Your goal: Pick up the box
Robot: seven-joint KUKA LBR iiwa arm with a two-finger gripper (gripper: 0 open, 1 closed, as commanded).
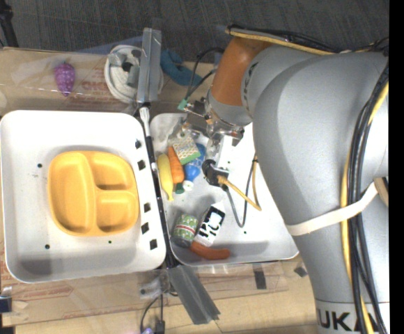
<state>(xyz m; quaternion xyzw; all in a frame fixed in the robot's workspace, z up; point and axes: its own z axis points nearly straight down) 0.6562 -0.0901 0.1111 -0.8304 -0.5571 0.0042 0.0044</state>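
Down at the near edge of the right bin (268,245) a brown sausage (210,252) is lying flat along the wall. Just behind it a green can (186,228) is lying on its side, and a small black box (212,223) with white marks is leaning right beside the can, tilted, and seems to be touching it. The left bin (21,186) is sitting next to the right bin, and a yellow plate (94,190) with three parts is resting in the middle of it.

Farther back in the right bin a little heap is crowding against the left wall. A yellow banana (164,175) is lying along the wall, an orange carrot (175,164) is lying just beside it, and something blue (192,170) is poking out next to the carrot. A spotted box (183,148), green and white, is sitting on the far side of the heap, touching the carrot.

The tool (200,132) is hanging just past the spotted box, very close to it, at the end of the big grey arm (313,152) that is reaching in from the right. I cannot tell if the tool is wide or narrow, and I cannot see it holding anything. An orange band (233,68) is showing on the arm behind it.

Farthest away, on the bench (21,82), a white coil of rope (124,72) and a small purple thing (64,77) are lying well apart from each other
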